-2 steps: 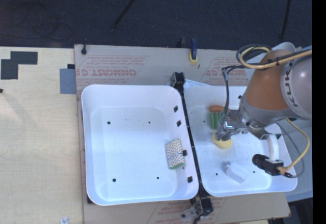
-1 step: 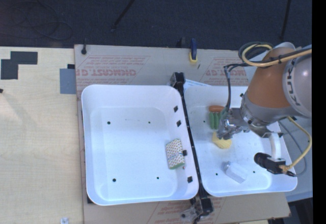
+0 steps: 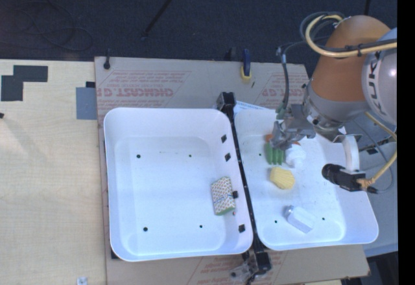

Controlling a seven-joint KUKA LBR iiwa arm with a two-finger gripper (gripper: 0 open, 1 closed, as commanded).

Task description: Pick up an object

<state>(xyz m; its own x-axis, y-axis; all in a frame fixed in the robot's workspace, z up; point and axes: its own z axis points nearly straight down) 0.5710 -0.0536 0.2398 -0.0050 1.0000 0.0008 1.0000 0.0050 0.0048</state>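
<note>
The arm reaches in from the right, its gripper (image 3: 283,138) low in the right bin (image 3: 350,228) over a green ribbed object (image 3: 275,154) — too blurred to tell how it stands. Beside it lie a white lump (image 3: 296,156) and a yellow knobbly piece (image 3: 282,178) — a pale block (image 3: 299,219) nearer. A patterned sponge (image 3: 222,195) leans in the left bin (image 3: 130,148).

grey arm (image 3: 382,92), orange band (image 3: 353,44), looped yellow cable (image 3: 324,34), black lettering.
</note>
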